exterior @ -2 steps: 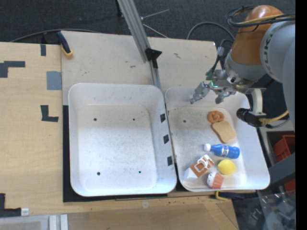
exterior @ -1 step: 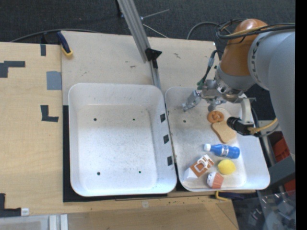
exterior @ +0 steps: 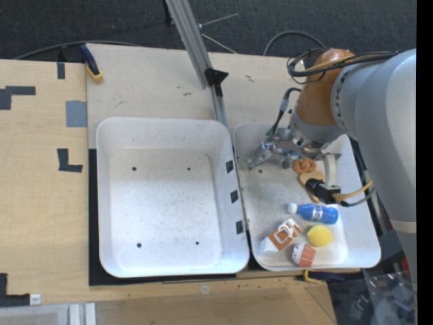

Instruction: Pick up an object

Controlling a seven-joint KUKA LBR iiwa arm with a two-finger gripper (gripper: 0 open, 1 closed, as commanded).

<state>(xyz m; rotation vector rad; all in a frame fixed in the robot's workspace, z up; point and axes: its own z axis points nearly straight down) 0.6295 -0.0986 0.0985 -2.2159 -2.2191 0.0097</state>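
**Pincer low in the right bin, away from the loose things**

The grey arm (exterior: 379, 114) comes in from 3 o'clock, its orange band (exterior: 321, 97) above the wrist. It ends in the pincer (exterior: 260, 157), which sits low over the right bin (exterior: 265, 205), towards 11 o'clock of that bin. It is too small and blurred to tell whether it is open or closed, and nothing can be seen in its grip.

The things to pick from all lie in the right bin. A small orange-brown piece (exterior: 304, 164) lies just beside the wrist, on the pincer's 3 o'clock side, partly hidden. The rest are grouped towards 5 o'clock of the bin, well apart from the pincer:

- A blue bottle (exterior: 316, 213) lies on its side with its pale cap pointing to 9 o'clock.
- A yellow ball (exterior: 320, 235) lies just below the bottle.
- An orange-and-white carton (exterior: 285, 234) lies at the ball's 9 o'clock.
- A small orange-and-white pot (exterior: 303, 254) lies on its side near the bin's front wall, at the carton's 5 o'clock.

The left bin (exterior: 162, 195) stands at 9 o'clock of the right one, their walls touching. Both rest on the pale surface (exterior: 142, 80). A slanted metal pole (exterior: 193, 39) rises at 12 o'clock, behind the join of the two bins.
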